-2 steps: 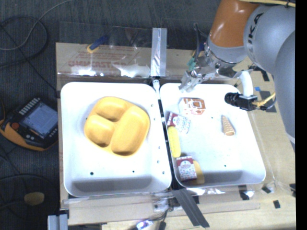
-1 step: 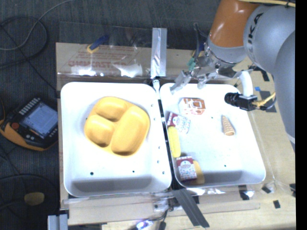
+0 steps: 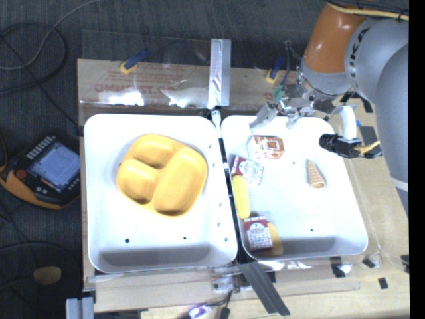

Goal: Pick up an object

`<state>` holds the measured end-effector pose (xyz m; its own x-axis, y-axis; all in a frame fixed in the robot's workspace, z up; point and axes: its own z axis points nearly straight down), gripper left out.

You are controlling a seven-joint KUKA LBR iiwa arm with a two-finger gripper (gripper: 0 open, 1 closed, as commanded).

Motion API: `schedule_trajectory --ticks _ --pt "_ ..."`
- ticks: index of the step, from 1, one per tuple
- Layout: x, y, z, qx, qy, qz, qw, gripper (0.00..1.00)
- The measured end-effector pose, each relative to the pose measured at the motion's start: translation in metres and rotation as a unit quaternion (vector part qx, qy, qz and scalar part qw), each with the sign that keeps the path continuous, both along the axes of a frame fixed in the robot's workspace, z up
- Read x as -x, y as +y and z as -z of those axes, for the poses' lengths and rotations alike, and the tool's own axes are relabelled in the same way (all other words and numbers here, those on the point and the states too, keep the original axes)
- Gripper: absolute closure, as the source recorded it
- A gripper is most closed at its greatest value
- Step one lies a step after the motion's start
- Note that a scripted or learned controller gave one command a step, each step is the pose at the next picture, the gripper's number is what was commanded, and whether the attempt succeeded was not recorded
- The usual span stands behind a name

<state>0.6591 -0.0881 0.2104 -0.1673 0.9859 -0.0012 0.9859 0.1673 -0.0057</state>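
Note:
My gripper [image 3: 280,111] hangs over the far edge of the right bin [image 3: 332,231], fingers open with nothing between them. Just below it in that bin lies a small red-and-white packet [image 3: 267,145]. A second white packet [image 3: 250,170] rests against the bin's left wall, with a yellow stick-shaped piece [image 3: 240,195] beneath it. At the near left corner sits a red-labelled pack [image 3: 258,234]. A small brown cone [image 3: 316,174] lies alone toward the right side. A large yellow bun-shaped toy [image 3: 163,172] sits in the left bin [image 3: 106,244].
The arm's orange band [image 3: 332,35] and grey body reach in from the upper right. A metal divider strip [image 3: 220,72] stands behind the bins on a cardboard sheet. A handheld controller [image 3: 46,171] lies on the floor at the left.

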Motion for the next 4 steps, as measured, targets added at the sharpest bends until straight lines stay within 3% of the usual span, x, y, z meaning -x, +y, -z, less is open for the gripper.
schedule_trajectory --ticks 1,2,3,4 --pt "-0.001 -0.045 0.086 0.0009 -0.011 -0.016 0.9998 0.00" --pt "-0.019 -0.063 0.100 0.0013 -0.013 -0.084 0.9964 0.00" --pt "-0.020 -0.063 0.093 0.0029 -0.013 -0.084 0.9963 1.00" --pt "-0.019 -0.062 0.094 0.0008 -0.009 -0.085 0.9964 0.00"
